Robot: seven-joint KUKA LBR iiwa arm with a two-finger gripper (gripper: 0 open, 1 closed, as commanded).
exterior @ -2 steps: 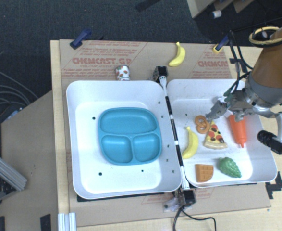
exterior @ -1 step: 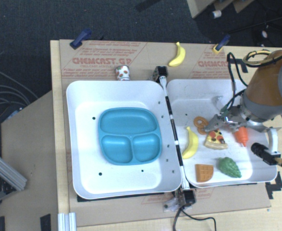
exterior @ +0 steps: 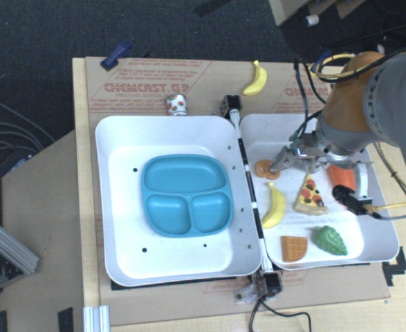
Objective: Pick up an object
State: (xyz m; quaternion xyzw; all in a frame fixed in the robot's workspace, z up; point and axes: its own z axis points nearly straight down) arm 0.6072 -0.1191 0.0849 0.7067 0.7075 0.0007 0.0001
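Observation:
My gripper (exterior: 296,158) hangs low over the upper left part of the right bin (exterior: 382,244). Just left of it lies a small brown cookie (exterior: 263,169), close to the gripper's tip. In the same bin lie a yellow banana (exterior: 275,207), a pizza slice (exterior: 311,196), an orange piece (exterior: 342,178) partly under the arm, a waffle square (exterior: 294,248) and a green leafy toy (exterior: 330,241). I see nothing lifted off the bin floor.
The left bin (exterior: 113,185) holds a blue divided plate (exterior: 186,194). Behind the bins, on the bench, lie a second banana (exterior: 255,80), a small patterned toy (exterior: 177,104) and a blue object (exterior: 116,56). A divider with clamps (exterior: 232,106) separates the bins.

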